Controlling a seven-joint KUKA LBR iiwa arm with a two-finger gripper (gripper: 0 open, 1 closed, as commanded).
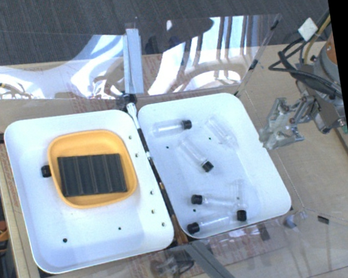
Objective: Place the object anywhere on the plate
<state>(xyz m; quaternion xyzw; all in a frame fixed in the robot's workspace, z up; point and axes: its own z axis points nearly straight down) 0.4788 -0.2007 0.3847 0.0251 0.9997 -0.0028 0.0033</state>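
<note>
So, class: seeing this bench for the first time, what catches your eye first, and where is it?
The yellow plate in the left bin stands out most, with a dark ribbed slab lying on it. Next come the clear black-capped vials scattered across the right bin. The hand sits outside the bins, to the right.

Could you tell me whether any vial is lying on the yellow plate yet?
No, the vials all lie in the right bin, while the plate sits in the left bin.
</note>
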